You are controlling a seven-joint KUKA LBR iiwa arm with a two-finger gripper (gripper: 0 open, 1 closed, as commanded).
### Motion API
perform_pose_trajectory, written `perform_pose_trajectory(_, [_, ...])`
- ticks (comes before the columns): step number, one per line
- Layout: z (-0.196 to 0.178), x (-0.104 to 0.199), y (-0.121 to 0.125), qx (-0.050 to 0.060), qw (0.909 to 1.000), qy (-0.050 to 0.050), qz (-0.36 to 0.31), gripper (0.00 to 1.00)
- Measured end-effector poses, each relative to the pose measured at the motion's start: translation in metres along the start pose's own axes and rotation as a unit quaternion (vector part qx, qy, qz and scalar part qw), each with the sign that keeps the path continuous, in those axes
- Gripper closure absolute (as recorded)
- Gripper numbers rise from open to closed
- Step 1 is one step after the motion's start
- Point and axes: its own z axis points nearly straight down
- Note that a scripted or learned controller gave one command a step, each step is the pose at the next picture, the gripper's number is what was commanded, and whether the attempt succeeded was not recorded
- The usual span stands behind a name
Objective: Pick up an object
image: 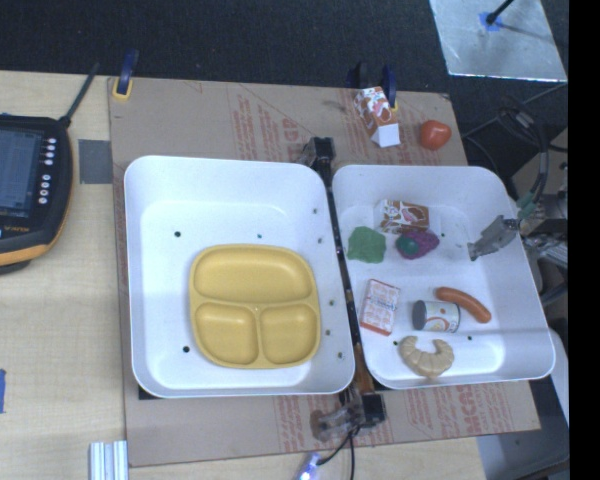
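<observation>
My fingers (pixel 490 240) hang low at the right bin's (pixel 515 363) right edge, and I cannot tell whether they are spread or shut. Nearest me lies the sausage (pixel 464 304), right of the small can (pixel 437 315); I judge it light, smooth and prone to roll, so I would pinch across its middle. The croissant (pixel 427 355) at the near wall looks light too, and lumpier.

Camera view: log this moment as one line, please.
gripper: over right bin, right side, nothing visibly held | right bin: sausage, croissant, can | left bin: yellow tray
</observation>
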Motion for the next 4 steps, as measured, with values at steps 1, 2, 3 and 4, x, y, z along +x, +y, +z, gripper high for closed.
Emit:
perform_pose_trajectory(1, [0.092,0.002,-0.004,0.001,1.0,0.0,0.0,0.0])
perform_pose_trajectory(2, [0.161,0.025,0.01,0.001,1.0,0.0,-0.001,0.0])
perform_pose_trajectory(3, [0.14,0.039,0.125,0.0,1.0,0.0,0.0,0.0])
perform_pose_trajectory(4, [0.156,0.039,0.134,0.018,0.9998,0.0,-0.002,0.0])
